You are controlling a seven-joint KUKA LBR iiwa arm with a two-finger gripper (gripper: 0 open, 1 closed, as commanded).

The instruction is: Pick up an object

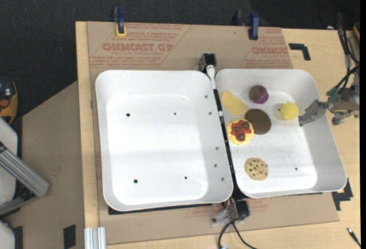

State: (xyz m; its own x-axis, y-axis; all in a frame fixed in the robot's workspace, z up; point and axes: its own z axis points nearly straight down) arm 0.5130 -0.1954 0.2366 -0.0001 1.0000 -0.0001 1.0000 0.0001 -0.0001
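Note:
The right bin [326,156] holds several small toy foods. A pale yellow banana-like piece [233,102] lies by its left wall, with a purple round piece [258,94] beside it. A brown disc [259,121] sits mid-bin and touches a yellow and red pizza-like piece [241,131]. A yellow ball [289,110] lies further right. A chocolate-chip cookie [257,169] rests alone toward the front. My gripper [313,113] is low at the bin's right wall, a short way right of the yellow ball, with nothing seen in it.
The left bin [114,145] stands beside the right one, and a black divider clip [208,62] sits where they meet at the back. Blue clamps [253,24] hold the cardboard-covered bench. Cables hang at the right edge [349,70].

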